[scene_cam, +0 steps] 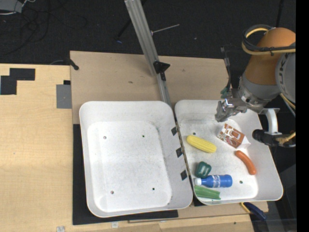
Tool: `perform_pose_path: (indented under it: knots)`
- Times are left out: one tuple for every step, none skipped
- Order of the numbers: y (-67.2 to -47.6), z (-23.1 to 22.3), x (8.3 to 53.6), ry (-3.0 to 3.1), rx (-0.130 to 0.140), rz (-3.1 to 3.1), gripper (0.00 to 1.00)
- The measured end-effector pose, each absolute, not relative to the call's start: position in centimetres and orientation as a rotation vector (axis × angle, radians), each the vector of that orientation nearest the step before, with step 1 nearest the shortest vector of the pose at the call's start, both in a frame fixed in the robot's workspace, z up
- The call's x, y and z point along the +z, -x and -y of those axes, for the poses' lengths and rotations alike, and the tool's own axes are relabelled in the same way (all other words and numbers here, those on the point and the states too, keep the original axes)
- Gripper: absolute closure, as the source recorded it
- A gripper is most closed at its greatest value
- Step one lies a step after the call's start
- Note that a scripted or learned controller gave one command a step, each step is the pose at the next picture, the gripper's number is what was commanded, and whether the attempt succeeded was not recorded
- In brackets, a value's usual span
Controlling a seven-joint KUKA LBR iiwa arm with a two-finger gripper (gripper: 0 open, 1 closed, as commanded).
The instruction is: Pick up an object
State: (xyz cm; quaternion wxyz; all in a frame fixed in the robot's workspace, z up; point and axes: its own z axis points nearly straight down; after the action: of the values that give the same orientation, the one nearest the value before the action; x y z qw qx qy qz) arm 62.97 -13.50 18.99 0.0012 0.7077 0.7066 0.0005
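Overhead, a bench scene, set out item by item:

Arm: a grey robot arm (270,71) with an orange band reaches in from the right, over the back of the right bin.

Gripper: the gripper (225,111) hangs above the far part of the right bin (270,190), just up and left of the snack packet; nothing is seen between its fingers, and whether they are open or closed cannot be told from this angle.

Snack packet: a red-and-white packet (231,135) lies flat on the bin floor, just below the gripper.

Corn cob: a yellow cob (201,144) lies left of the packet, near the divide between the bins.

Sausage: an orange sausage (245,162) lies at a slant near the bin's right side.

Green pepper: a small dark green pepper (203,169) sits below the cob.

Bottle: a blue bottle (214,181) with a white cap lies on its side, just beneath the pepper.

Green vegetable: a long pale green piece (207,193) lies against the bin's near rim, beside the bottle.

Left bin: the white left bin (91,129) sits alongside, its edge overlapping the right one.

Rail: a metal rail (145,37) slants across the bench behind the bins.
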Motion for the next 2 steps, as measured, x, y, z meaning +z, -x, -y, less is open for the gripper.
perform_pose_path:
  knots:
    - [-63.1, 13.6, 24.3, -2.218, 0.004, -2.220, 1.00]
    - [-61.4, 8.8, 25.1, -2.220, -0.001, -2.228, 1.00]
